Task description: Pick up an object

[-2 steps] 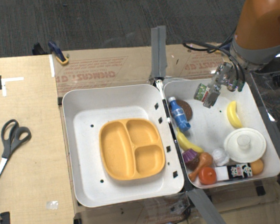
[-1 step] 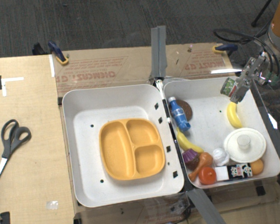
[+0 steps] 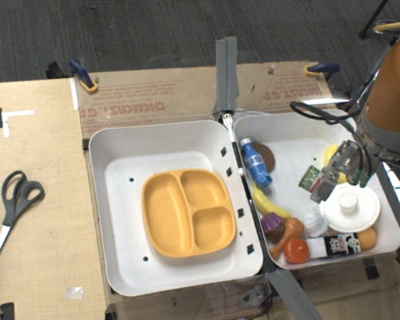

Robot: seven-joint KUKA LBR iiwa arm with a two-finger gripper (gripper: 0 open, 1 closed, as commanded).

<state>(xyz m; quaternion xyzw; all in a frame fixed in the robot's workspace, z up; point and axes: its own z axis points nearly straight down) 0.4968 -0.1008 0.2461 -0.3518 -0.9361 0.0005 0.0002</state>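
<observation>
- Over the right bin [image 3: 291, 122], near its right-hand wall, the gripper [image 3: 337, 176] hangs low among the clutter, with the arm [image 3: 391, 99] coming in from the right edge.
- Whether it is released or clenched cannot be told from this view; dark mechanism and cables blur together, and nothing can be made out as caught by it.
- Directly at the gripper's tip lies a small green and grey packet [image 3: 312, 180], tilted, apparently touching or just beside the tool. A yellow piece [image 3: 332, 154] shows just behind it.
- Immediately below the gripper sits a round white lid-like object [image 3: 349, 207], its knob facing up; this looks like the nearest candidate, lying just toward the near wall of the bin.
- Further left, well apart from the tool, a blue bottle [image 3: 256, 164] and a banana [image 3: 266, 202] lie with their long axes running roughly front to back along the bin's left wall.
- A red tomato [image 3: 297, 250] and a dark labelled box [image 3: 343, 244] rest against the near wall.
- The left bin [image 3: 112, 199] holds an orange divided plate [image 3: 189, 212], far from the tool.
- Judged from this, the pick is not yet made; the coming move turns on a short drop toward the white object or the packet.
</observation>
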